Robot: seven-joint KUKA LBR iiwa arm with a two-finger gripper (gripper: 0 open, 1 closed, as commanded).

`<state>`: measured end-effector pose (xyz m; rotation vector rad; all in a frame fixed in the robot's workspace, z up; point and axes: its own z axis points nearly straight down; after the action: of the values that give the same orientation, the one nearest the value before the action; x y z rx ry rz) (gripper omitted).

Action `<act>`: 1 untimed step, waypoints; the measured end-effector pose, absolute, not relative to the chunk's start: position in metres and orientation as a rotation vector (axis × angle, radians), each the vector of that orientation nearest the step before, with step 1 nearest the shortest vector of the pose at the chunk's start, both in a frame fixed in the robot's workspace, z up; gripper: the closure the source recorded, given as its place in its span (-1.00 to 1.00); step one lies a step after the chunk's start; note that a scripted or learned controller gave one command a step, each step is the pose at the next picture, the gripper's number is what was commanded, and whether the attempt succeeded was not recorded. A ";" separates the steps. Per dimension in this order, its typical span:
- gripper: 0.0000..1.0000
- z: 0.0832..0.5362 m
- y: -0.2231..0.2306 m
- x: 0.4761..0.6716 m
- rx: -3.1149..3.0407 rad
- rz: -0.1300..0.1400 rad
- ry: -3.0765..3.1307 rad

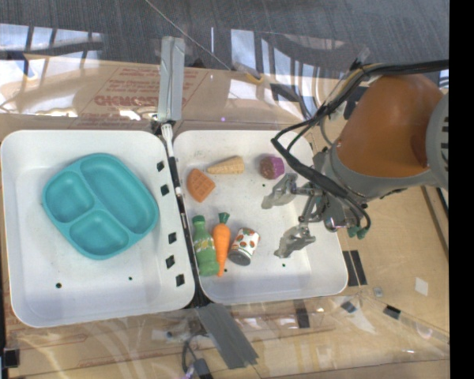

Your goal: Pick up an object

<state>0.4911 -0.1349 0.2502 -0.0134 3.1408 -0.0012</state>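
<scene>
My gripper (286,218) hangs over the right part of the right bin (324,273), its two fingers spread apart with nothing between them. One fingertip (273,198) lies toward the back, the other (291,245) toward the front. To its left lie a small printed can (244,245), an orange carrot (222,243) and a green bottle (203,247). Further back sit an orange cracker-like piece (200,185), a cone-shaped item (227,165) and a purple object (272,166).
The left bin (31,290) holds a teal divided plate (99,204). A grey divider strip (171,77) runs between the bins at the back. Black cables (316,117) loop from the arm's orange band (391,125) over the right bin's far corner.
</scene>
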 end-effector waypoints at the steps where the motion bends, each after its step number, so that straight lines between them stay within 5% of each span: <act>1: -1.00 0.107 -0.104 0.512 0.032 0.005 3.153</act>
<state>0.5119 -0.1039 0.1069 0.0323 3.1526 0.0055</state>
